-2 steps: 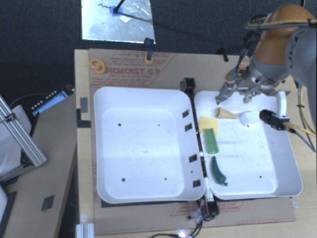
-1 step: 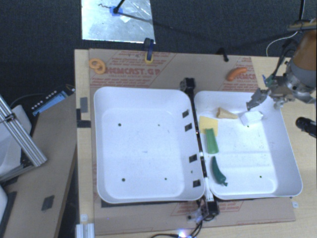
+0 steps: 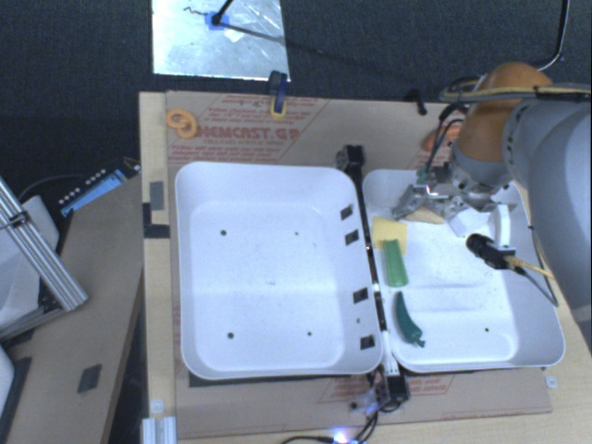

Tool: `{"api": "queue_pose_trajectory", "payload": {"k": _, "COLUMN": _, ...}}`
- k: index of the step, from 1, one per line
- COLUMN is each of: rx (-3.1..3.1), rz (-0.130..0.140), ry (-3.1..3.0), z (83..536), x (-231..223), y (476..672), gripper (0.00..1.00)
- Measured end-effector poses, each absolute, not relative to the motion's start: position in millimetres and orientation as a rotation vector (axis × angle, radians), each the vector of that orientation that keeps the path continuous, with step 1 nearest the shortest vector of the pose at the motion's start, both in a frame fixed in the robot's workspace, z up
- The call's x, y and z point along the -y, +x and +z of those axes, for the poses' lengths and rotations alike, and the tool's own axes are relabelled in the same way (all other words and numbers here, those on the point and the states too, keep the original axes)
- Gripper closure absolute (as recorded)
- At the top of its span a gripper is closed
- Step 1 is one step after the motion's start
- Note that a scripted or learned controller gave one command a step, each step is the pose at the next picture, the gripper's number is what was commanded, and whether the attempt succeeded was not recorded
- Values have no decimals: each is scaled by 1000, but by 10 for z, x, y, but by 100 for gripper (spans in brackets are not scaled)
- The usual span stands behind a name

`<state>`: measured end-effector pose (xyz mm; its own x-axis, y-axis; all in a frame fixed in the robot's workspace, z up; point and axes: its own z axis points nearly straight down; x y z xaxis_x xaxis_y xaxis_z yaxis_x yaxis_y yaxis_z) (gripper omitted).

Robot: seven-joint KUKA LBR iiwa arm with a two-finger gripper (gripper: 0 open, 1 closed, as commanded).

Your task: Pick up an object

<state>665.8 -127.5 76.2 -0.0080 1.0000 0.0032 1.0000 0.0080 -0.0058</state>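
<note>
1. The claw (image 3: 431,209) is over the far end of the right bin (image 3: 541,336), its bare metal fingers (image 3: 407,203) spread wide with nothing gripped between them.
2. Just under it I'm seeing a flat, pale cream piece (image 3: 427,217) lying on the bin floor. I can't tell whether the claw touches it.
3. Behind the claw comes the arm (image 3: 546,141): smooth grey casing with a rounded orange band above the wrist.
4. Moving left, a small yellow block (image 3: 388,232), soft-edged and matte, sits hard against the bin's left wall.
5. Touching its near side is a straight green bar (image 3: 396,265), narrow and rectangular.
6. Nearer still and apart from it lies a dark green curved piece (image 3: 407,320), tapering like a pod.
7. The right bin itself is shallow, glossy white plastic with rounded corners.
8. Black clips (image 3: 353,239) run down the seam to the left bin (image 3: 199,340), which has the same white shell with small dark dots in its floor.
9. Both bins rest on a tabletop (image 3: 240,123) surfaced in brown cardboard with red print.
10. An orange ring (image 3: 182,121) lies on its far left corner.
11. Beyond that, a crinkled silvery sheet (image 3: 219,24) lies on dark carpet.
</note>
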Motion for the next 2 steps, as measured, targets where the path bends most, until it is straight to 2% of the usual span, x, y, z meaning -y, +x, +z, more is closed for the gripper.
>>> {"api": "queue_pose_trajectory", "payload": {"k": 1, "rx": 2232, "rz": -7, "ry": -2218, "z": 965, "x": 1309, "y": 6688, "gripper": 100}}
{"api": "queue_pose_trajectory", "payload": {"k": 2, "rx": 2235, "rz": -15, "ry": -2231, "z": 2395, "x": 1511, "y": 6717, "gripper": 100}}
